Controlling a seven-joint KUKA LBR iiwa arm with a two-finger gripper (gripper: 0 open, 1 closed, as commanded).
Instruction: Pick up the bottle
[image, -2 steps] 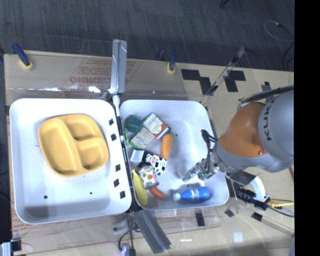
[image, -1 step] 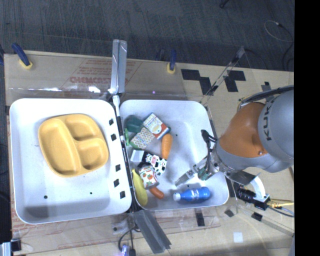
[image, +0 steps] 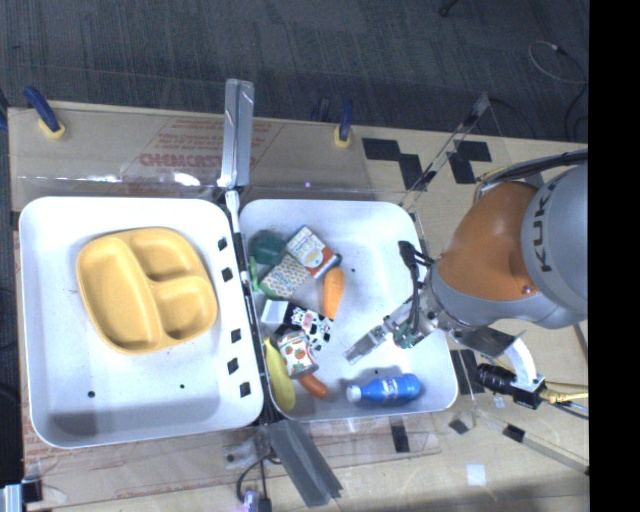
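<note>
A blue bottle (image: 386, 390) with a white cap lies on its side near the front right corner of the right bin (image: 375, 230), cap pointing left. My gripper (image: 378, 340) hangs over the right bin just above and slightly left of the bottle, apart from it. Nothing shows held in it. The grey and orange arm (image: 500, 260) reaches in from the right.
The right bin's left half holds a carrot (image: 333, 291), a green item (image: 266, 248), small printed boxes (image: 310, 250), a banana (image: 279, 375) and a small red piece (image: 313, 384). A yellow divided plate (image: 148, 288) lies in the left bin (image: 50, 400).
</note>
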